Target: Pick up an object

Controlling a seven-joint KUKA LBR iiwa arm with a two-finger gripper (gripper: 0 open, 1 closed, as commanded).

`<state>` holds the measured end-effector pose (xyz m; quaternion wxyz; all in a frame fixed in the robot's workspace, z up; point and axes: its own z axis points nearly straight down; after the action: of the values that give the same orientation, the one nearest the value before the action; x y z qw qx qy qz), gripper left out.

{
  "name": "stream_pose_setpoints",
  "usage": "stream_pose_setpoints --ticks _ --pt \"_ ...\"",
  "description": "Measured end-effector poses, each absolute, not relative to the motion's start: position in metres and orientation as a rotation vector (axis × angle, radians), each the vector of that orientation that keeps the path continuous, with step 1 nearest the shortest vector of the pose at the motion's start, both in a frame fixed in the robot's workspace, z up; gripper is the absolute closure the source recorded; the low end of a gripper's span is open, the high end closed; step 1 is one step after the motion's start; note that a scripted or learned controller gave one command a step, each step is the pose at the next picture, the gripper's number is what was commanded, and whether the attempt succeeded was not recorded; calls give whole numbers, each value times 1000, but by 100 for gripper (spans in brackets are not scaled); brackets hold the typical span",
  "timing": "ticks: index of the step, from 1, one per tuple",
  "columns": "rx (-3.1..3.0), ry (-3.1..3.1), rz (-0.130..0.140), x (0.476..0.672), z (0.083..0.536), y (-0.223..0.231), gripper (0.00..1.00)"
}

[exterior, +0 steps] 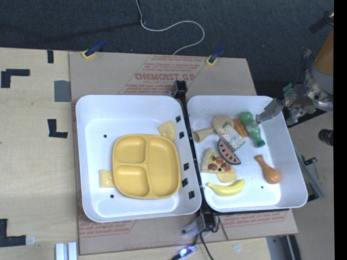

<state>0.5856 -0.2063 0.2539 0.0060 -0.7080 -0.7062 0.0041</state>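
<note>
Banana (226,187), drumstick (268,170), claw (269,110) over bottle (252,127)

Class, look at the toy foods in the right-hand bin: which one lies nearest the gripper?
The green bottle-shaped toy, at the bin's upper right, right beside the gripper; the others lie farther left or lower.

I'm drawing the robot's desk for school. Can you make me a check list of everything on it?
Surface: cardboard sheet on a wooden bench, bearing two white bins.
Left bin: yellow divided plate, with pale yellow pieces at its upper right and lower left.
Right bin: banana, pizza slice, watermelon slice, drumstick, green bottle, tan toy food pieces.
Clutter: blue-and-yellow clips on the cardboard's top edge.
Hand: above the right bin's upper right, near the green bottle; too blurred to judge grip.
Cables: white cable looping behind the bins.
Surroundings: dark carpet.
</note>
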Motion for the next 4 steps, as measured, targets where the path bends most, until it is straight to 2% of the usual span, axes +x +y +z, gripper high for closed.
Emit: stream_pose_setpoints --ticks 1,2,4 --pt "-2220 -2222 2 588 262 -206 0" --pt "-2216 -2219 7 581 199 -207 0" --pt "-2224 -2228 1 589 92 -200 0"
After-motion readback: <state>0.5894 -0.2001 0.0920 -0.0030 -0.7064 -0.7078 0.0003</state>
